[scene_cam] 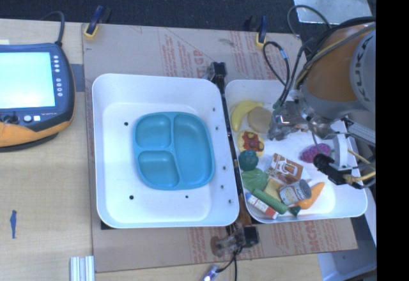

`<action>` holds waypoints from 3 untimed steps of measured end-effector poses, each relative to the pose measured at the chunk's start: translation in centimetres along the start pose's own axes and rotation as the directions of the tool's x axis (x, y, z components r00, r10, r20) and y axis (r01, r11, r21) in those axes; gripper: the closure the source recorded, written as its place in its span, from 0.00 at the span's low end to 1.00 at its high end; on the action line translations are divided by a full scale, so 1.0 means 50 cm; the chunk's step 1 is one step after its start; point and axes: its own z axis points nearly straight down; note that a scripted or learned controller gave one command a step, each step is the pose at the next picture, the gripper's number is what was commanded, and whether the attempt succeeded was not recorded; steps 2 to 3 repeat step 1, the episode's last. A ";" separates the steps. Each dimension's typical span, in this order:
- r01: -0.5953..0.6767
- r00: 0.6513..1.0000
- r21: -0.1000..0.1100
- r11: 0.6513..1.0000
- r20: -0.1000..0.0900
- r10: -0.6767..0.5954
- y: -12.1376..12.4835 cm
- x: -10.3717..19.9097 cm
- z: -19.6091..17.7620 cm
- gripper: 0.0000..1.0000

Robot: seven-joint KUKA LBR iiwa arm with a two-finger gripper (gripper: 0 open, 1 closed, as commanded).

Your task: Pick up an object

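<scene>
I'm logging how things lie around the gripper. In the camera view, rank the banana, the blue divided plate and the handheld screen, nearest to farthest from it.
1. Banana, right bin, just left of the gripper.
2. Blue divided plate, left bin.
3. Handheld screen, far left on the bench.

grey arm (339, 75) reaches in, pincer (281, 125) lowered.

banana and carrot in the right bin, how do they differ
The banana is yellow and lies at the bin's far left end; the carrot is orange and lies at its near right end. The banana is curved, the carrot tapers to a point. Both are toy foods in the same white bin.
</scene>
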 end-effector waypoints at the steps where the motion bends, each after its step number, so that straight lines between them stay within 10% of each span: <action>1: 0.000 1.000 -0.001 1.000 0.001 0.000 0.000 -0.001 -0.001 0.00; 3: 0.000 1.000 -0.001 1.000 0.001 0.000 0.000 -0.001 -0.001 0.00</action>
